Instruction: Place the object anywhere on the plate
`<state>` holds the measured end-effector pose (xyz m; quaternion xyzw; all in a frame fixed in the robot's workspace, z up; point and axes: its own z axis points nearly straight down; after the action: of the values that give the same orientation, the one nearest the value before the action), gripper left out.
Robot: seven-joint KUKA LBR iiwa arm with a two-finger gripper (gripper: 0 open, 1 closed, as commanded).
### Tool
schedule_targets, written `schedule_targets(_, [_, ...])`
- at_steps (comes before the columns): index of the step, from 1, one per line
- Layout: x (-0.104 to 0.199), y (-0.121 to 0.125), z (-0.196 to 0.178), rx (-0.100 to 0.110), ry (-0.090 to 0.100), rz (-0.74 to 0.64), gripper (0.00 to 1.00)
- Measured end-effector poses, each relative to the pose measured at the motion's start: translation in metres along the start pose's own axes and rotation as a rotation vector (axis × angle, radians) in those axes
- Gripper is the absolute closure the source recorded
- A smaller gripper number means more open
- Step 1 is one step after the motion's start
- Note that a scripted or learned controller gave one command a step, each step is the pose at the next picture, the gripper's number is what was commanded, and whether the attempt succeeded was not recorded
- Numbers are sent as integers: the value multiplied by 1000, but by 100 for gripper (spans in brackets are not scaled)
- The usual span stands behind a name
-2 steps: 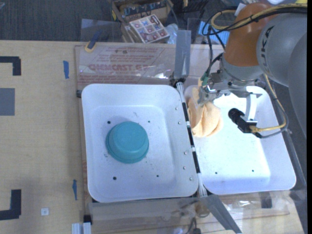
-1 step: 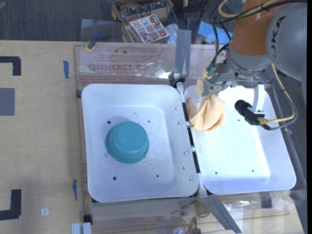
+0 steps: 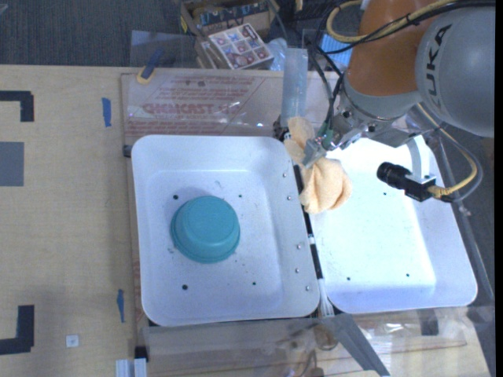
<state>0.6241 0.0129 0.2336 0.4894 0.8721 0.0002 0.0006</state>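
1. Right now the gripper (image 3: 321, 144) sits over the seam between the two white bins, near their far edge, with the arm (image 3: 409, 45) coming in from the right.
2. A soft, yellowish cloth (image 3: 322, 181) hangs from the gripper: its upper part is bunched up at the fingers, and the bigger lower lobe droops over the left edge of the right bin (image 3: 393, 242). The fingers look closed on the top of that cloth, though the pinch itself is small and partly hidden by fabric.
3. The blue plate (image 3: 206, 228), which looks more like an upturned dish, lies in the left bin (image 3: 220, 163), a little left of its middle and well apart from the cloth.
4. The step in hand, as I judge it, is carrying the cloth across the divider to the plate.
5. To do it well, lift enough that the hanging lobe clears the raised rims and the row of screws along the seam; a limp cloth drags and can snag there.
6. Travel left and toward the near side until the bulk of the cloth, not just the fingers, is above the plate.
7. Lower so the lobe settles on the plate first, then let go; released too high, it may slide off the rounded top.
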Motion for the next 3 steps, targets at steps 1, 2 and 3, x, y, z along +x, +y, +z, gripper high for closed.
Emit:
schedule_targets(1, [59,6,5,-1,0,-400,100])
schedule_targets(2, [102,6,15,-2,0,-797,100])
schedule_targets(3, [117,11,7,-5,-4,-1015,100])
